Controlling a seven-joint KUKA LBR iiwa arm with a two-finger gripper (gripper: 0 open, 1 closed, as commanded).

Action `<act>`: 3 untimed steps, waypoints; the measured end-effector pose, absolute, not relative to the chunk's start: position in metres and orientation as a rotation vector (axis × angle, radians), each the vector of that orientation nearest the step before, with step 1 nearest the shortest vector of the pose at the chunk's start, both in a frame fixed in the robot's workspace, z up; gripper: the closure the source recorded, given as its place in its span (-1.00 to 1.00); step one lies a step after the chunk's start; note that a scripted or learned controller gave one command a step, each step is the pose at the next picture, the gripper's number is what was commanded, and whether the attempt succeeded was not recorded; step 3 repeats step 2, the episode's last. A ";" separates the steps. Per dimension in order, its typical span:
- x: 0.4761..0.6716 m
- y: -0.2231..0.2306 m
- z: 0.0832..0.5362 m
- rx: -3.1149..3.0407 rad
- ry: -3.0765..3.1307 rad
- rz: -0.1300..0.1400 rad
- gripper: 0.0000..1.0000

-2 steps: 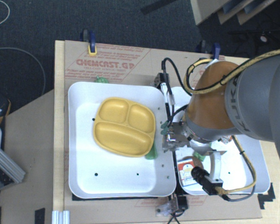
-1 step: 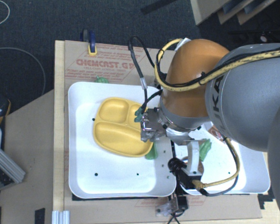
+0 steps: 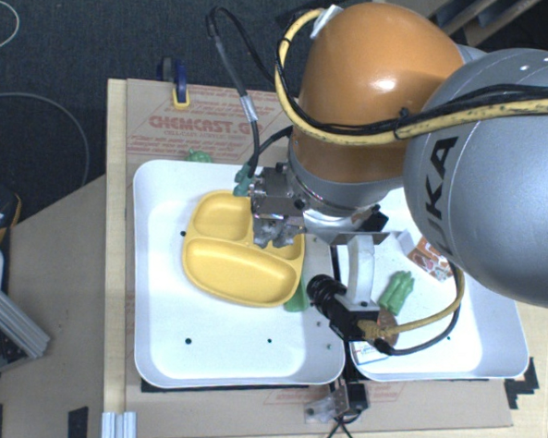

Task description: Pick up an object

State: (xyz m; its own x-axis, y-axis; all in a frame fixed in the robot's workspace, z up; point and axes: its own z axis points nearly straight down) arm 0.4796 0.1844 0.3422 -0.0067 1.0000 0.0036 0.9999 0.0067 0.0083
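Camera view, looking down at a slant: nearest to us we see the front edge of the counter (image 3: 244,408), a pale board with cables trailing off its near side. On it sit two shallow white bins side by side. The left bin (image 3: 159,280) holds a yellow divided tray (image 3: 235,257) with rounded compartments, lying toward the bin's right half; a small green piece (image 3: 295,300) pokes out just beside the tray's right edge. The right bin (image 3: 488,352) holds a green ridged object (image 3: 397,291) near its left side, and just beyond that a small brown and white packet (image 3: 431,258), partly hidden by the arm. The grey arm (image 3: 508,172) with its orange band (image 3: 376,72) reaches in from the right and covers much of both bins. Its claw (image 3: 272,224) is low over the upper right part of the yellow tray; we cannot tell how far it is open or whether it has hold of anything. Farther back, we see red lettering on the board (image 3: 183,122) and a blue and yellow clamp (image 3: 180,83) at its far edge.
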 end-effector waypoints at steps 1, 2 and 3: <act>0.480 0.151 0.360 2.222 2.217 0.005 1.00; 0.480 0.091 0.396 2.225 2.211 0.007 1.00; 0.480 0.091 0.396 2.225 2.211 0.007 1.00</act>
